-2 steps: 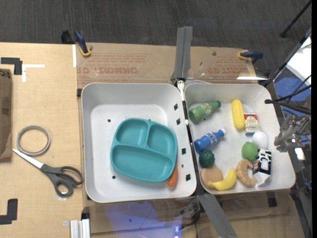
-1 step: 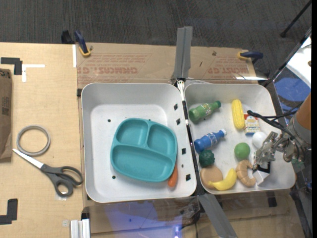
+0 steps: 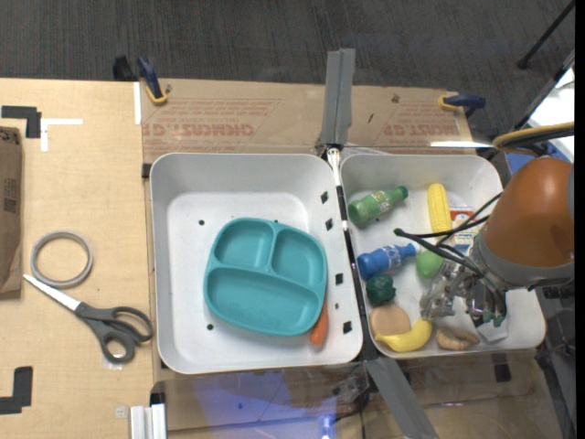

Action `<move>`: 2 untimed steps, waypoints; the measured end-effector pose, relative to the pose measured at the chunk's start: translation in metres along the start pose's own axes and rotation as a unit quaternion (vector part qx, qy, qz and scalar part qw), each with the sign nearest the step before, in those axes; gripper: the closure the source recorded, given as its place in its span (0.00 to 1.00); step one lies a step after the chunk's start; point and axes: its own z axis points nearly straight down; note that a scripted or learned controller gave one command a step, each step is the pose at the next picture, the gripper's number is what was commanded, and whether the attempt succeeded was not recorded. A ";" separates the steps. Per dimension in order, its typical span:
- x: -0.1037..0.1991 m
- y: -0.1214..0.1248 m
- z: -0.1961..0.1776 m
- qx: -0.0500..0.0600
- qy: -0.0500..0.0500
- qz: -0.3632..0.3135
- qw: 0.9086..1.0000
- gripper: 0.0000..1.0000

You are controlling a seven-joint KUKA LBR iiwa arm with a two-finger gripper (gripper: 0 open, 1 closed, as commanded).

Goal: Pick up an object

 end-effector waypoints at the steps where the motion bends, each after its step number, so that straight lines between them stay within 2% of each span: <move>1: -0.074 -0.003 0.000 0.001 0.000 0.049 0.999 0.00; 2: -0.162 0.033 0.000 0.000 0.000 0.032 1.000 0.00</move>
